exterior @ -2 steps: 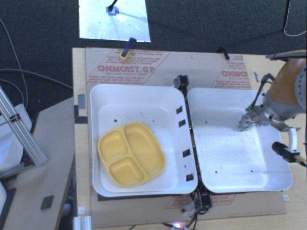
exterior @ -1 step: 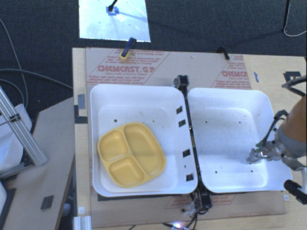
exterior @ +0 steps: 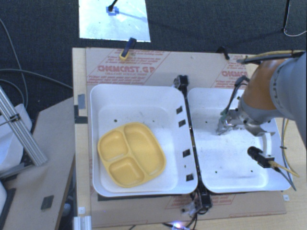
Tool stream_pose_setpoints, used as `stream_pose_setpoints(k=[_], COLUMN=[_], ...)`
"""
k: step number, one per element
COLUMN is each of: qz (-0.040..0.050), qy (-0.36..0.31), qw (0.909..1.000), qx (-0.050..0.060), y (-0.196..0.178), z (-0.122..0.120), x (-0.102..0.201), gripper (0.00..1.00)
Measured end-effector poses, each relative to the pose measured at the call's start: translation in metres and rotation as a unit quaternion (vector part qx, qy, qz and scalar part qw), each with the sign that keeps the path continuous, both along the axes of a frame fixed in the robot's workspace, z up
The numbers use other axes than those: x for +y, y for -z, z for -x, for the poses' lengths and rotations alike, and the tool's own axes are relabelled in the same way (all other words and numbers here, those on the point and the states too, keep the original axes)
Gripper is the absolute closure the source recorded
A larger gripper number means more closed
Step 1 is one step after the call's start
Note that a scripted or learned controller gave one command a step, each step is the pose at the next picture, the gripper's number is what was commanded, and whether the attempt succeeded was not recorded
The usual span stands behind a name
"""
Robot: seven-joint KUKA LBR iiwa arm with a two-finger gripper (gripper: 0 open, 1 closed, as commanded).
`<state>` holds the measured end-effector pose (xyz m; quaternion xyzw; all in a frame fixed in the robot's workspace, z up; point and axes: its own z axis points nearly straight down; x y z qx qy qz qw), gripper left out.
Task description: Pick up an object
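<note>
A yellow divided plate (exterior: pixel 131 154) with three compartments lies flat in the left bin (exterior: pixel 110 97), toward its front. My gripper (exterior: pixel 223 124) hangs low over the right bin (exterior: pixel 211 174), near its middle, well to the right of the plate. The grey arm with its orange band (exterior: pixel 261 87) comes in from the right and covers the bin's far right part. I see nothing between the fingers, but they are too small and dark to read clearly.
A black clip divider (exterior: pixel 187 128) runs between the two bins. A black fitting with yellow wires (exterior: pixel 263 158) hangs off the arm over the right bin's front right. A yellow and blue tool (exterior: pixel 127 49) lies on the cardboard behind the bins.
</note>
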<state>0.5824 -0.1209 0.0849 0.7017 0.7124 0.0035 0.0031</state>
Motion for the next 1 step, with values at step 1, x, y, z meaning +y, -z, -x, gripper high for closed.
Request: stream_pose_setpoints(k=[1], qz=[-0.0006], qy=[0.008], qw=[1.0], qx=[0.006], y=[0.0006], z=[0.0866], x=[0.017], gripper=[1.0])
